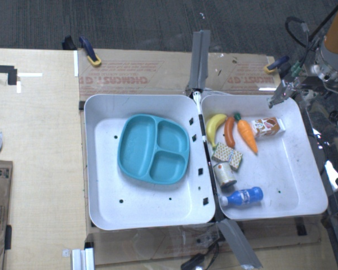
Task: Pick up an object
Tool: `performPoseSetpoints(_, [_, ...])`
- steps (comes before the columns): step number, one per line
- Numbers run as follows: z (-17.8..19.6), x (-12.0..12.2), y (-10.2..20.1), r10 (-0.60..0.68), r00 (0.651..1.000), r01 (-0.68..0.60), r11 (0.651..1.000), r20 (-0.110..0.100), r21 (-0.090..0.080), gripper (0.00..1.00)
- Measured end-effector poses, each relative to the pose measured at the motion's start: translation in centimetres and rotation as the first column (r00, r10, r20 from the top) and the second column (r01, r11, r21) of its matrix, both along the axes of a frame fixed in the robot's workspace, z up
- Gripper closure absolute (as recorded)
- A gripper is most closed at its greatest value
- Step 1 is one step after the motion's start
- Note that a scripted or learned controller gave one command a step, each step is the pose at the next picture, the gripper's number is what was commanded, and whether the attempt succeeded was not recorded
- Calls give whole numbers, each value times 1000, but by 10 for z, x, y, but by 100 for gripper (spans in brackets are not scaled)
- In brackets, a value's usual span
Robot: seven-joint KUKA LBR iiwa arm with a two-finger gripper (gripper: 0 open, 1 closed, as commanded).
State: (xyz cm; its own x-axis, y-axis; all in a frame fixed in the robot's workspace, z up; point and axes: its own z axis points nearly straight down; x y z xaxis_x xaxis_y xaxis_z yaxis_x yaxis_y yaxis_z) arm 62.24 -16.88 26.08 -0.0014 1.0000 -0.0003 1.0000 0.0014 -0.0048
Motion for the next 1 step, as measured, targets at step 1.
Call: performPoseSetpoints(1, [-131, -17, 28, 117, 993, -117, 993, -1, 1, 0])
